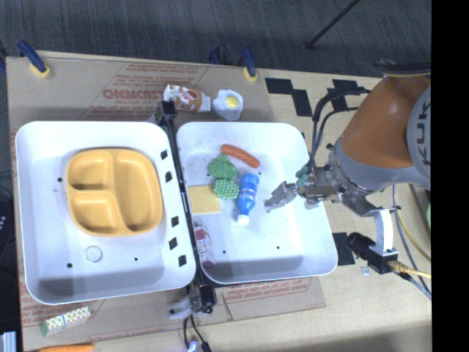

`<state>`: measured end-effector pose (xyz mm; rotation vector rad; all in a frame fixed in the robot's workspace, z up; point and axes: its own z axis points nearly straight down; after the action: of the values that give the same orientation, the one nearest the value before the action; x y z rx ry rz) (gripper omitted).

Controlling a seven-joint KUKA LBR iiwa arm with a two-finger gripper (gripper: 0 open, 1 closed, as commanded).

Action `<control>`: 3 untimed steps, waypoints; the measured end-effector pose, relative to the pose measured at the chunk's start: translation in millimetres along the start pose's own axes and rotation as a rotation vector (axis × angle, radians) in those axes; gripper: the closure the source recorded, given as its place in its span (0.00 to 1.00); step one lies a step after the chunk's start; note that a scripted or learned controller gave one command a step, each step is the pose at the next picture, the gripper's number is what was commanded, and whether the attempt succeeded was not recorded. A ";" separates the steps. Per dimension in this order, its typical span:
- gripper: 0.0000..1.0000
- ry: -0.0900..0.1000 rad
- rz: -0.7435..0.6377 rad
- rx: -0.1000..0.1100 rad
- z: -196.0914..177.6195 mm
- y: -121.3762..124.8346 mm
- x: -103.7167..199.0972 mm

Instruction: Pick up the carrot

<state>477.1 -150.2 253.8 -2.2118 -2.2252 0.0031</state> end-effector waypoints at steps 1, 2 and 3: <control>0.00 -0.002 0.026 0.000 62.6 84.4 83.0; 0.00 -0.002 0.031 -0.002 -20.9 130.3 53.6; 0.00 -0.001 0.197 0.001 62.2 179.8 116.3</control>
<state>655.9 -32.7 190.9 -2.4200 -1.9974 0.0055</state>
